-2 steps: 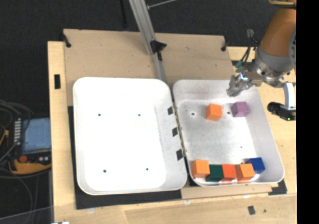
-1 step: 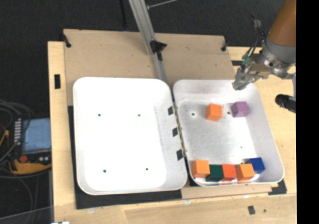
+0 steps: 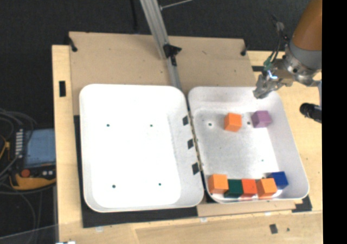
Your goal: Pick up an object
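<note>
Purple block (image 3: 261,119), small and cube-like, matte with squared edges: judged light, rigid and not fragile, best taken across two opposite flat faces. It lay in the far part of the right bin (image 3: 287,145), just beside an orange block (image 3: 233,122), with a row of orange, green and blue blocks (image 3: 248,185) well apart along the near wall. The gripper (image 3: 262,90) hung near above it at the bin's far rim; its opening could not be told.
</note>
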Controlling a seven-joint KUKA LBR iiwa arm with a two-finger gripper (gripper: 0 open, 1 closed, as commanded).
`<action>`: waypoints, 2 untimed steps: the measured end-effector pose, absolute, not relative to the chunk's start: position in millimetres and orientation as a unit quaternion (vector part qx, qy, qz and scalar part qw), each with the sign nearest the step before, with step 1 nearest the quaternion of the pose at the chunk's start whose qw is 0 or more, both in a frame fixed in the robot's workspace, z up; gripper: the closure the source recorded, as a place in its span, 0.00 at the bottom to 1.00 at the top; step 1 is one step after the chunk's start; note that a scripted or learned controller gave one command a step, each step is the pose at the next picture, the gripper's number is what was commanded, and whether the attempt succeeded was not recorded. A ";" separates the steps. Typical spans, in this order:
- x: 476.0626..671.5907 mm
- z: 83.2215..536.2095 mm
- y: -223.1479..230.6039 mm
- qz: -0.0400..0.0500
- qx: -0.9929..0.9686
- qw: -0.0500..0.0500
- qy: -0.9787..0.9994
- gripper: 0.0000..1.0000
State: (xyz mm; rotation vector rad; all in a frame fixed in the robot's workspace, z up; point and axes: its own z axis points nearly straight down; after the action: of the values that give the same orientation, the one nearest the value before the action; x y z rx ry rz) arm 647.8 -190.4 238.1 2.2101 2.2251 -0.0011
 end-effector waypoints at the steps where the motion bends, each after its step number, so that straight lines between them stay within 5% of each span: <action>1: 657.3 249.0 -140.0 0.001 0.705 0.003 0.709 1.00; 2: 654.5 240.4 -90.4 -0.001 0.705 0.000 0.709 1.00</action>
State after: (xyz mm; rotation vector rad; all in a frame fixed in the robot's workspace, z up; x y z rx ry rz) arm 654.5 -90.4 240.4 2.2153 2.2269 -0.0020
